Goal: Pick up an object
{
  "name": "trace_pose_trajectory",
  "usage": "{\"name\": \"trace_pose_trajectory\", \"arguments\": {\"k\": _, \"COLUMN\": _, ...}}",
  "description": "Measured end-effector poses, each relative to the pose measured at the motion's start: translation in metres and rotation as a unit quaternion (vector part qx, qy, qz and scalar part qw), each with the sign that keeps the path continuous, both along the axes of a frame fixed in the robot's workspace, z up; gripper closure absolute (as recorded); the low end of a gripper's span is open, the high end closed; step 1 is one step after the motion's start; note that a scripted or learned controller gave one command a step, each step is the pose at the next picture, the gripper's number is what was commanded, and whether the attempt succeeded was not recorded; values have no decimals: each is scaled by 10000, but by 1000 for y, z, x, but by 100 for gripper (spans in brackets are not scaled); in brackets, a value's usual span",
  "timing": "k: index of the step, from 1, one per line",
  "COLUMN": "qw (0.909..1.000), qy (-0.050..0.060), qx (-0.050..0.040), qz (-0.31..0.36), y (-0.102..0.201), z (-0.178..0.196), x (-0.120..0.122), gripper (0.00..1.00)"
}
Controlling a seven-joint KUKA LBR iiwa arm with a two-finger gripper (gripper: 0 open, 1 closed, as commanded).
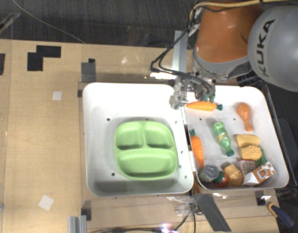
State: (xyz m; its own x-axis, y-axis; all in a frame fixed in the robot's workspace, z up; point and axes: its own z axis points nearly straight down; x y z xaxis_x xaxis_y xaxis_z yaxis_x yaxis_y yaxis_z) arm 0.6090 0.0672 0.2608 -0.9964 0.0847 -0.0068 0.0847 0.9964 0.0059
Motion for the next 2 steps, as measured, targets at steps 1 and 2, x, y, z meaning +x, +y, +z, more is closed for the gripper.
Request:
{"name": "trace_pose_trajectory", "arguments": {"k": 1, "qw": 9872, "qy": -23, "qx": -38, "qz": 1596, "y": -56, "z": 18, "x": -27, "gripper": 100}}
{"name": "trace_pose_trajectory", "arguments": {"k": 2, "qw": 9935, "qy": -15, "qx": -31, "qz": 1140, "y": -84, "z": 6, "x": 34, "gripper": 100}}
